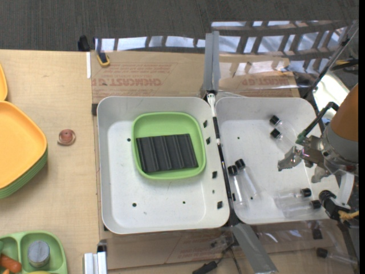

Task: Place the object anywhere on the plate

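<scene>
Several small clear vials with black caps were seen in the right bin (259, 110), and any of them could be the object of the task. One vial (244, 181) lay near the left wall of that bin, with a second black cap (232, 169) just beside it. Two more caps (275, 120) were seen in the upper part, and another vial (293, 200) lay near the lower right corner, close to the arm.

The gripper (301, 163) was placed over the right side of this bin, between the upper caps and the lower vial. Nothing was seen between the fingers. Whether they were wide or narrow could not be told, because the metal parts were mixed with the wrist in this slanted view.

The green plate (169, 121) stood in the left bin (114, 170), well apart from the gripper, and a dark ribbed mat (167, 153) lay on it.

The step in hand was judged to be the picking, not yet the placing. For the next move, one vial must be chosen and taken firmly; the clear round body may roll or slip. After that, it must be carried over the wall between the bins to the plate.
</scene>
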`<state>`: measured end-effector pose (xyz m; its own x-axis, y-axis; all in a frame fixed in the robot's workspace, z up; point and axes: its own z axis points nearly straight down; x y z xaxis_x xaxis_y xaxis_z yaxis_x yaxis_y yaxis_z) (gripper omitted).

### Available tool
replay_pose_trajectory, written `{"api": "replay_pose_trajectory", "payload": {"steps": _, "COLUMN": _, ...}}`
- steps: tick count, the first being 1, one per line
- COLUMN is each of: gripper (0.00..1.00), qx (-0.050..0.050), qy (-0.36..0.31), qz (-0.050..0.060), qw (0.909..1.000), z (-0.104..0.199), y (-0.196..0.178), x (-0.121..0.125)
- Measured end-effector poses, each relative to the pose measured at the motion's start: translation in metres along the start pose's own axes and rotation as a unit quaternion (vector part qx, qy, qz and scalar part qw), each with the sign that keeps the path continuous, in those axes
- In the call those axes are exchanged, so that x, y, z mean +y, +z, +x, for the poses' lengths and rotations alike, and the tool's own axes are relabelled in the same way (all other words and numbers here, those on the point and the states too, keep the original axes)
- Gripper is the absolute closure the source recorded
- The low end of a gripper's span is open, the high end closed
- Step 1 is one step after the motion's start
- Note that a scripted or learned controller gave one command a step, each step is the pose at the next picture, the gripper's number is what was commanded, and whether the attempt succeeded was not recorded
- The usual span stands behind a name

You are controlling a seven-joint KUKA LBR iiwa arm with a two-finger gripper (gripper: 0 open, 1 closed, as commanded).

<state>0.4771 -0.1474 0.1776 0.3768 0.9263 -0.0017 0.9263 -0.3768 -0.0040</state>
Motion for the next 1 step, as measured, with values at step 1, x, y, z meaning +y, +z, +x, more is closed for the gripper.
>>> {"api": "replay_pose_trajectory", "payload": {"steps": 1, "gripper": 0.00, "qx": -0.001, "qy": -0.019, "qz": -0.001, "qw": 0.9998, "z": -0.0199, "y": -0.1047, "x": 0.0919}}
